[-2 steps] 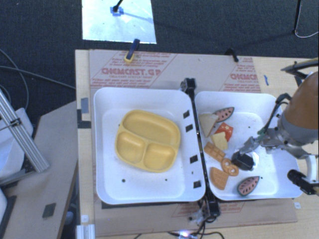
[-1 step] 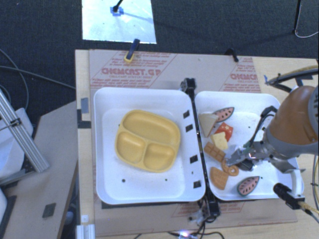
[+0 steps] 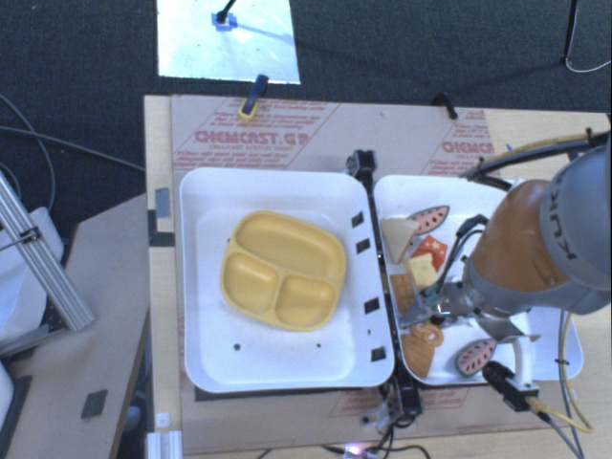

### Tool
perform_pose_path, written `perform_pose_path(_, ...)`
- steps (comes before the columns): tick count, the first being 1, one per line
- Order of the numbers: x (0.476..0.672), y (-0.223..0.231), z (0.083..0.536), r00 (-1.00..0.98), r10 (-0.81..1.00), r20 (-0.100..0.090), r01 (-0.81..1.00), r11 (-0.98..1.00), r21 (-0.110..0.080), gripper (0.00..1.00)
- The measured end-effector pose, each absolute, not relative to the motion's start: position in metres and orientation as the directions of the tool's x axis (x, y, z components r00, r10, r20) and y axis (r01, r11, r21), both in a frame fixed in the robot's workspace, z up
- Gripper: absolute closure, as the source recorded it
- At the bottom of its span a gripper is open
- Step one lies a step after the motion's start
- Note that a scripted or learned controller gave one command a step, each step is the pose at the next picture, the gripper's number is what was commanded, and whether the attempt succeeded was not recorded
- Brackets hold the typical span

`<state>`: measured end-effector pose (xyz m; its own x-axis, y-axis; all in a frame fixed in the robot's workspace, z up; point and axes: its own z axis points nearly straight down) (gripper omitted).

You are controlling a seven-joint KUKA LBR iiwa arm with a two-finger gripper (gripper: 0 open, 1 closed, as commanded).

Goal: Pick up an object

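Observation:
The right bin (image 3: pixel 402 191) holds several toy foods. A watermelon slice (image 3: pixel 426 220) lies at its back, with a red piece (image 3: pixel 432 252) and a yellow cheese block (image 3: pixel 422 272) just in front of it. A brown cracker (image 3: pixel 403 295) sits by the left wall. An orange-brown pretzel piece (image 3: pixel 420 344) and a second watermelon slice (image 3: pixel 474 356) lie near the front. My gripper (image 3: pixel 435 304) hangs low over the bin's left half, between the cheese block and the pretzel piece. The orange wrist band (image 3: pixel 512 247) hides the bin's middle.
The left bin (image 3: pixel 206 352) bears a yellow three-compartment plate (image 3: pixel 283 269). A black divider with clips (image 3: pixel 375 256) runs between the bins. A cable and black connector (image 3: pixel 507 385) trail off the arm at the right bin's front edge.

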<state>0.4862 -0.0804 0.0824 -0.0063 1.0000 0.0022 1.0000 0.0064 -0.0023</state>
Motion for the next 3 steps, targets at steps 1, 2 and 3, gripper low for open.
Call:
perform_pose_path(1, 0.568, -0.066, 0.191, -0.009, 1.0, -0.002, 1.0, 0.009, 0.016, 0.0)
perform_pose_path(2, 0.558, -0.089, 0.081, 0.003, 1.0, 0.0, 1.0, -0.003, 0.003, 0.0)
perform_pose_path(3, 0.561, -0.086, 0.099, -0.003, 1.0, 0.003, 1.0, 0.003, 0.01, 1.0)
